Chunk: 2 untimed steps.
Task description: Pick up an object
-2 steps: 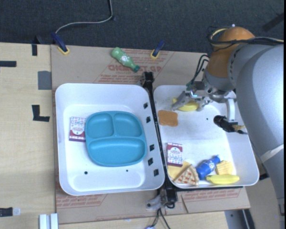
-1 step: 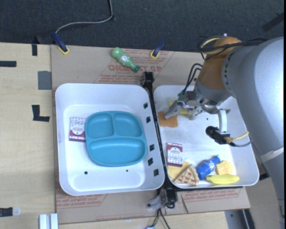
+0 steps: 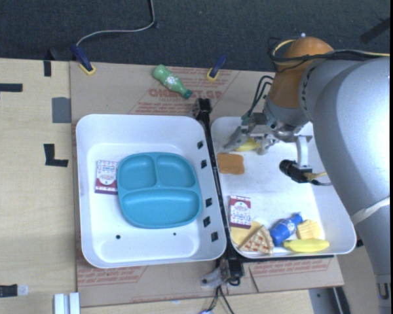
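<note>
Metal parts of the hand (image 3: 254,138) sit low over the far end of the right bin (image 3: 327,208), with something yellow (image 3: 247,146) showing just under them; whether the hand is spread or closed, and whether it has any grip on that yellow piece, I cannot tell from this slant. My reading is that the reach-and-grasp step is in hand, with nothing visibly lifted. The next move would call for closing squarely on one item and rising straight up, clear of the divider between the bins. Just beside the hand, toward the near side, lies a brown bread-like piece (image 3: 230,163), the closest other candidate. Further down the same bin are a small red-and-white carton (image 3: 240,210), a waffle-patterned wedge (image 3: 255,240), a blue item (image 3: 285,227) and a banana (image 3: 306,245), crowded together at the near end. The left bin (image 3: 92,175) holds a blue divided plate (image 3: 160,189) with a second small carton (image 3: 106,176) touching its left edge. On the tabletop beyond the bins lies a green bottle (image 3: 171,81). The arm's bulk hides part of the right bin's far side
</note>
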{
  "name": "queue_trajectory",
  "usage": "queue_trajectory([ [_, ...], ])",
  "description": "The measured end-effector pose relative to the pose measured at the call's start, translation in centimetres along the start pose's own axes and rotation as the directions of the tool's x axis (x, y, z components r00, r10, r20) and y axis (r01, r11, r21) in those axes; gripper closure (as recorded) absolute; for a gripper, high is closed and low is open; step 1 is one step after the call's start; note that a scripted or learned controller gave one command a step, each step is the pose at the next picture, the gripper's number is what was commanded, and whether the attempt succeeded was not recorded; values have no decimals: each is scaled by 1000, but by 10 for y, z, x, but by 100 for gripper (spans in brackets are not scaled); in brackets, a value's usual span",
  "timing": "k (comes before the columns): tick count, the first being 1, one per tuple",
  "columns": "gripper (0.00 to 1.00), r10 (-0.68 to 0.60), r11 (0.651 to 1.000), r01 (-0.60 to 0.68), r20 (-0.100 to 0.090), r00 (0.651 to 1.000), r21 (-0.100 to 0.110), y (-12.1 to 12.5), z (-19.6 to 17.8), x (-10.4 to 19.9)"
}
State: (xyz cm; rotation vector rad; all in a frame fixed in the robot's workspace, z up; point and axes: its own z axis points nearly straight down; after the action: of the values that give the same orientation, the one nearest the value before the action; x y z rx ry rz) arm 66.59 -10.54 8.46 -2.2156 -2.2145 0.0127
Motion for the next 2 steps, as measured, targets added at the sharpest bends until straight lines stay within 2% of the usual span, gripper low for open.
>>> queue_trajectory([
  [1, 0, 2, 1000, -2, 4, 1000, 0, 0, 0, 5],
  [2, 0, -1, 1000, 1, 3, 1000, -13, -30, -1, 8],
])
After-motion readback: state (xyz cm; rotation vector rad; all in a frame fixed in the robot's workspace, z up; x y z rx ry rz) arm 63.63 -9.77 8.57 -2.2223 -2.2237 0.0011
